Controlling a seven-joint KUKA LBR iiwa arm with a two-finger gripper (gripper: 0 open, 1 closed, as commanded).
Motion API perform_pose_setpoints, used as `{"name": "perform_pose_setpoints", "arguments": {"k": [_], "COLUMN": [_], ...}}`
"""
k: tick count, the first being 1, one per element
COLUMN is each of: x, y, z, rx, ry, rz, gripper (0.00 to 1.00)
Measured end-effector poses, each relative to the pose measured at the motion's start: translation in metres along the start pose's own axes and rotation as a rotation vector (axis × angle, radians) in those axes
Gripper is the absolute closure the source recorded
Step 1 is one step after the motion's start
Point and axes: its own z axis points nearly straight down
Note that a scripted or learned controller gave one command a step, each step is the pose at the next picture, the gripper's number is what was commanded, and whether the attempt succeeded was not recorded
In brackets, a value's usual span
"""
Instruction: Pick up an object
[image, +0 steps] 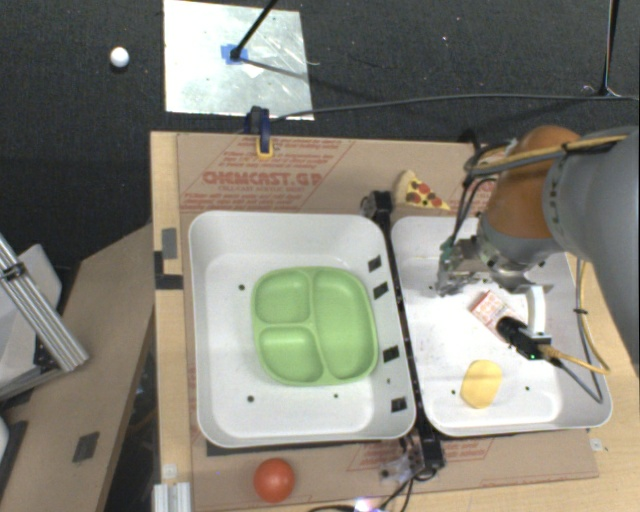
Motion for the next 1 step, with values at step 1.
{"name": "perform_pose_setpoints", "arguments": {"k": [1], "x": [0.0012], "y": [0.0064], "z": [-0.0446], "rx": [-0.003], "ry": [0.0], "rz": [-0.002], "gripper": [1.0]}}
